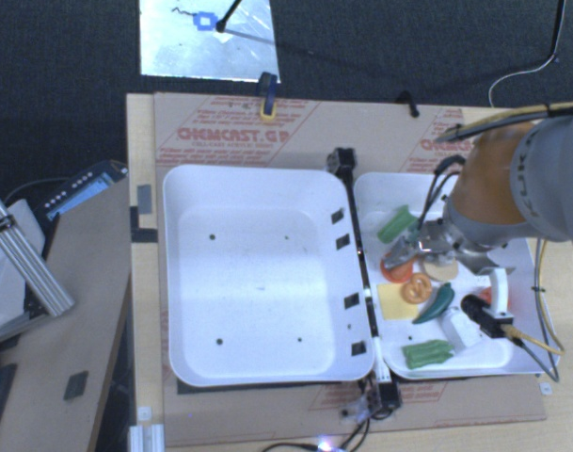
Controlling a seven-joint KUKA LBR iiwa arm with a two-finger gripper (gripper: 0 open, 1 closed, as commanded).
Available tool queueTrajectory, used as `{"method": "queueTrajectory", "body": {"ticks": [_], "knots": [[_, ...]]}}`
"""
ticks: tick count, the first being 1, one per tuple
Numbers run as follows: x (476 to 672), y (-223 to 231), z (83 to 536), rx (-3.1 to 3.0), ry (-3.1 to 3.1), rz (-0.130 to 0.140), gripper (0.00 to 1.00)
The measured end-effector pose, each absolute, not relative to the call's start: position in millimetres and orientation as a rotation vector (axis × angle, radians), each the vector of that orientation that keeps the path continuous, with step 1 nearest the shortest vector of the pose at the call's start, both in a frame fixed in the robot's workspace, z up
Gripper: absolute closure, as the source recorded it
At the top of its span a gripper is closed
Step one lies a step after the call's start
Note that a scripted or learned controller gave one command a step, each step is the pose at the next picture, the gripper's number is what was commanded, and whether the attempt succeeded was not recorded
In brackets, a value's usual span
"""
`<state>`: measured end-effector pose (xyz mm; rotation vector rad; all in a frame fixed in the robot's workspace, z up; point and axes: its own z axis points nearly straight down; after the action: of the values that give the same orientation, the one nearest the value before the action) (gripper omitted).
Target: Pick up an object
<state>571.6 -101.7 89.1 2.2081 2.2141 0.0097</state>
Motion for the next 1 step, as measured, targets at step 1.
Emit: {"method": "queueTrajectory", "body": {"ticks": [1], "knots": [[521.5,-96.2,89.7,2.207,2.211,0.015,0.00]]}}
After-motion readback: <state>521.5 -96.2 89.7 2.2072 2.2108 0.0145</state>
